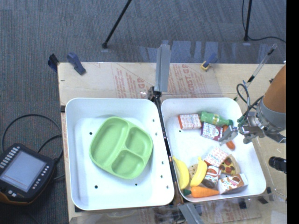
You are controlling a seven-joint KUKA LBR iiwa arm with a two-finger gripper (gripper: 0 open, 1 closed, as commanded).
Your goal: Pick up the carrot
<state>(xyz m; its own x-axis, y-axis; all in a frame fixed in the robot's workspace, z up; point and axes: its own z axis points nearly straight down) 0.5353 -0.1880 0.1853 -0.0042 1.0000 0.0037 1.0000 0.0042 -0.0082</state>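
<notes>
From my remote station, I am seeing the grey cylindrical KUKA arm (pixel 274 110) wearing its broad orange band (pixel 283 91) above the wrist. Thin black cables (pixel 243 95) are looping out beside the grey wrist housing. The small metallic two-finger gripper (pixel 230 134) is showing dark, angular fittings, with details too small to make out.

The carrot (pixel 202 191) lies at the near edge of the right bin (pixel 196 104), just beside two bananas (pixel 190 172). The tool (pixel 232 135) hangs over the bin's far right side, well apart from it. A green divided plate (pixel 121 147) sits in the left bin (pixel 77 125).
</notes>
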